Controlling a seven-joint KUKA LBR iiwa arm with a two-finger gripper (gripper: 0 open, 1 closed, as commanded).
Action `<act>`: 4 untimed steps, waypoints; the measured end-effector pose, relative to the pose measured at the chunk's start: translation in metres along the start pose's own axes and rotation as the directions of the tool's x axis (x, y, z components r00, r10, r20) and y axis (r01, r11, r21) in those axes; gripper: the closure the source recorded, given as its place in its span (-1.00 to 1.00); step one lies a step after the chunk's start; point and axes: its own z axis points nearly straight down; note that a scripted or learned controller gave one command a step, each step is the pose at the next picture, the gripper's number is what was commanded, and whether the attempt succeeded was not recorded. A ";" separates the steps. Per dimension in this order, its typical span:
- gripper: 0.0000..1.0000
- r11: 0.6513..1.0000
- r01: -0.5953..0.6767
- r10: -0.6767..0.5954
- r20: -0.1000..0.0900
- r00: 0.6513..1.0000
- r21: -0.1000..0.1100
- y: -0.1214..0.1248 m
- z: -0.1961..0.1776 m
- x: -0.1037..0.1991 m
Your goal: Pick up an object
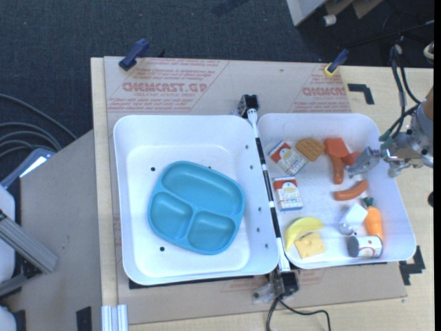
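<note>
Two shallow white bins sit side by side on the surface (172, 88). The left bin (131, 185) holds a blue divided plate (196, 207) with three compartments, lying flat near the bin's middle.

The right bin (396, 205) carries the small objects. Toward its 11 o'clock corner lies a small red-and-white carton (286, 157), with a tan waffle-like piece (311, 148) just beside it at 3 o'clock. A second small carton (288, 193) lies at 9 o'clock in the bin. An orange-red block (336, 147) sits near 12 o'clock, touching a red sausage shape (338, 170) below it. An orange hot dog (350, 190) lies near the bin's middle. At 6 o'clock a yellow banana (302, 227) curves over a yellow cheese wedge (311, 245). Toward 5 o'clock are a white piece (355, 214), a carrot (373, 223) and a small can (365, 247) on its side, close together.

The gripper (365, 161) reaches in at the bin's 2 o'clock edge, above the red pieces. The state of the jaws cannot be made out, and nothing can be seen held between them. Every object rests on the bin floor.
</note>
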 end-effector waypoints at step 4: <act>1.00 1.000 0.001 -0.001 0.001 1.000 -0.003 0.038 0.019 0.023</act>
